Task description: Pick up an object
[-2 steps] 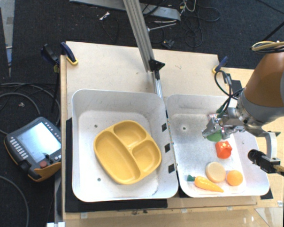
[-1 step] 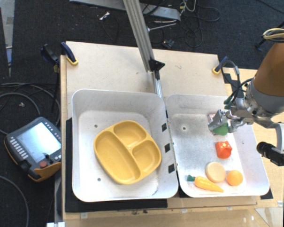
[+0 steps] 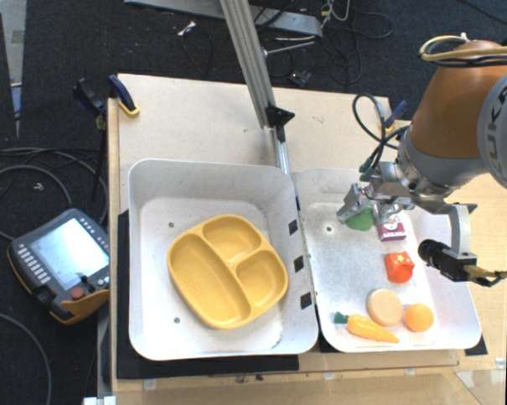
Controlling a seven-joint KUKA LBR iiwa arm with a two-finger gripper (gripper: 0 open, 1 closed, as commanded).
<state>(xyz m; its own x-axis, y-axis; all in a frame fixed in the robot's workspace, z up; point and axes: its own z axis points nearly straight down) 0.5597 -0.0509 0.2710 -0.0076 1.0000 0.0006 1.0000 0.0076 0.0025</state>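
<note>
Down in the right bin [image 3: 458, 328], hanging low over its far part: gripper [image 3: 372, 213], fingers pointing down toward the floor of the bin. Sitting right at a green piece [image 3: 361, 219], which is peeking out from under the fingertips; impossible to tell whether gripping it or merely hovering above it, and impossible to tell how far apart the fingers are standing. Reaching in from the right on a grey arm [image 3: 431, 163] with an orange band [image 3: 459, 101] above the wrist.

Lying just right of the gripper: small purple block [image 3: 392, 231], close to the green piece. Sitting nearer and a little right of that: red block [image 3: 399, 267]. Resting near the front of the same bin: pale round slice [image 3: 386, 308], with an orange ball [image 3: 419, 317] just beside it on the right and a carrot [image 3: 370, 328] lying just in front, green end pointing left.

Lying in the left bin [image 3: 143, 235], well apart from the gripper: yellow divided plate [image 3: 227, 270] with three compartments, tilted at an angle across the bin floor.

Standing behind the bins: slanted metal pole [image 3: 253, 63] rising from the bench [image 3: 198, 119]. Lying on the dark floor to the left: handheld pendant [image 3: 59, 264] with a lit screen.
</note>
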